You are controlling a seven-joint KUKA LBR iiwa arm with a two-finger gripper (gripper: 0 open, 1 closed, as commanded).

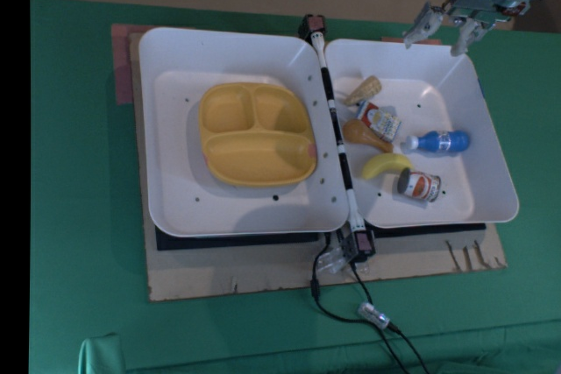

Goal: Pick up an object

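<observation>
Hovering above the far right corner of the right bin, pincer spread open and gripping nothing, both fingers pointing down toward the bin's rim. Sitting well apart from the candidates, probably staging before a descent.

Lying clustered in the left and middle part of that bin: a blue bottle on its side, a banana just beside a small can tipped over, a red-and-white packet touching a brown cone-shaped piece, and a tan cone near the divider. Looking scattered loosely, likely so that any one can be taken alone.

Resting in the left bin: a yellow divided plate, seemingly waiting as a drop spot.

Judging the blue bottle the easiest target, being nearest the pincer and standing clear of its neighbours; needing a move inward and down, with fingers straddling its narrow width. Risking a roll if pinched off-centre.

Carrying both bins on cardboard, the green tabletop.
</observation>
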